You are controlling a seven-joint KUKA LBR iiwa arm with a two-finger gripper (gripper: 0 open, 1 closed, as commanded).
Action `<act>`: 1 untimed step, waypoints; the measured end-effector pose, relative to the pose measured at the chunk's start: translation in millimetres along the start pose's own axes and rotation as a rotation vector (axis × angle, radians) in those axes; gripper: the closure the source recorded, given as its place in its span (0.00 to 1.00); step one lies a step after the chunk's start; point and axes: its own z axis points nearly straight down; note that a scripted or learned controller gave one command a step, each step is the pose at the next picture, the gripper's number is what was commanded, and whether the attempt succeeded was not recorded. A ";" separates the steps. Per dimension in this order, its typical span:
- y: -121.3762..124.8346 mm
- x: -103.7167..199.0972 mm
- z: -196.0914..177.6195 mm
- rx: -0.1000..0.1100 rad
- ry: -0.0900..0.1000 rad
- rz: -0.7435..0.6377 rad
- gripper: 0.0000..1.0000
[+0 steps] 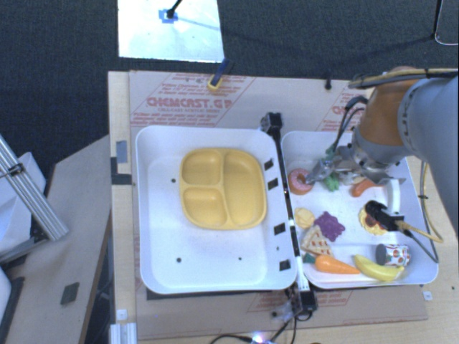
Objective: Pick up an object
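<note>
The arm (423, 113) is reaching in from 3 o'clock, stretching across the right bin (310, 146). The claw (315, 175) is hanging low near that bin's 10 o'clock corner. Whether it is spread wide or pinched narrow cannot be told from this angle.

Just off its tip, on the 9 o'clock side, the donut (298, 182) is lying pink and flat on the bin floor, close against the wall between the two bins. It is the nearest thing to the claw, though whether the two are touching is unclear.

At the claw's 3 o'clock side a green piece (332, 183) is sitting, with a sausage (362, 187) a little further along the same way.

Toward 6 o'clock from the donut, a yellow piece (304, 216) is lying beside the grapes (329, 226), and a wedge (315, 242) is lying just below them.

Along the bin's 6 o'clock edge, a carrot (336, 265) and a banana (378, 269) are lying end to end, with a can (393, 254) just above the banana.

In the left bin (165, 249), a yellow plate (221, 188) is sitting near the middle, well apart from the claw.
</note>
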 end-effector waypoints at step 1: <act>2.3 0.5 -12.8 -0.007 0.001 0.000 1.00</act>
